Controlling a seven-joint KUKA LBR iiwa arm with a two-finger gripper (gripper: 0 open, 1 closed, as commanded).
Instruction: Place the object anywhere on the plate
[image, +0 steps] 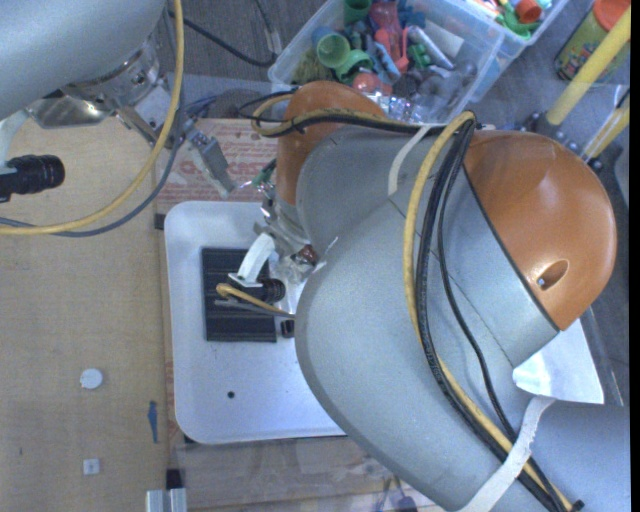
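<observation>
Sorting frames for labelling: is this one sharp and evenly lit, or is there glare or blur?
Camera view: soft, even light, no glare on the white bin; mild sheen on the orange band; the arm, close to the lens, looks grainy and soft.

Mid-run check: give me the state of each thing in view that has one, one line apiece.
Grey KUKA arm: reaching in over the bin, covering its right side.
Gripper: low over the bin's far part; I see nothing held.
Shallow white plastic bin: flat on the bench.
Small dark speck: lying on the bin's near floor.
Clear plastic tub: open-topped, holding coloured toys.
Small white disc: flat on the bench, left of the bin.
</observation>
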